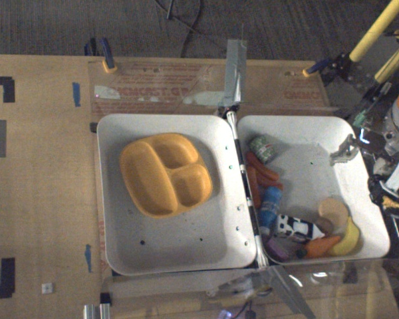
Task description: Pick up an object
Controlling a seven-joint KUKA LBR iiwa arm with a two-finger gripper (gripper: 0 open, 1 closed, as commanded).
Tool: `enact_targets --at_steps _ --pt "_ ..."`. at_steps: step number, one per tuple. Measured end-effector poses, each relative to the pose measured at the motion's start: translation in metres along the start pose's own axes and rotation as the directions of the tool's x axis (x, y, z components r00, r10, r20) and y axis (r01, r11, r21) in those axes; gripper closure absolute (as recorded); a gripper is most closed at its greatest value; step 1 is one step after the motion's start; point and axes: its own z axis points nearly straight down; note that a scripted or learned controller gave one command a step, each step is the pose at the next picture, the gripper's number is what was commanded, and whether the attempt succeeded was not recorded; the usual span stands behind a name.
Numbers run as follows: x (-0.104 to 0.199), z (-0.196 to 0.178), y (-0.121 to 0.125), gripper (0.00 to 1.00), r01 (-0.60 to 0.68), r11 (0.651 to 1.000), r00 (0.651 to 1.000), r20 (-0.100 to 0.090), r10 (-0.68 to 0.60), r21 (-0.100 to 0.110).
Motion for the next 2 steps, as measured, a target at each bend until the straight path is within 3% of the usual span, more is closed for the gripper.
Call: enact_targets --at_steps 1,2 --pt "0.070 0.121 0.014 0.00 0.060 0.998 0.998 -0.001 -0.060 0.005" --pt "0.088 0.143 0.101 0.00 0.129 0.992 0.992 -0.001 -0.129 0.001"
